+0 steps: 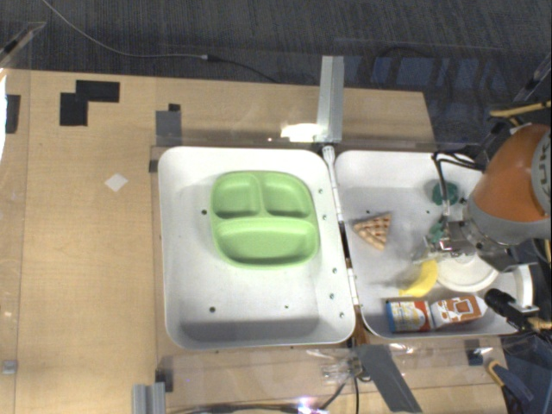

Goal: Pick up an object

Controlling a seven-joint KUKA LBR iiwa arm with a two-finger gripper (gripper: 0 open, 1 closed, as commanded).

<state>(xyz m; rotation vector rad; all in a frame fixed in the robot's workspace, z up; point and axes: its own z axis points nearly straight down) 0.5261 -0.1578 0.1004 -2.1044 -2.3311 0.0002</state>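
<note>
The gripper (442, 241) is poised low in the right bin (388, 175), just above a banana (420, 279), its finger spread obscured, with a waffle piece (373, 228) lying left.

Robot lab: bench (78, 231), twin bins (181, 257).

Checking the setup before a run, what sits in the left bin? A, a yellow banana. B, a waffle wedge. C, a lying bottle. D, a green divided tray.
D: the green divided tray lies alone in the left bin.
</note>
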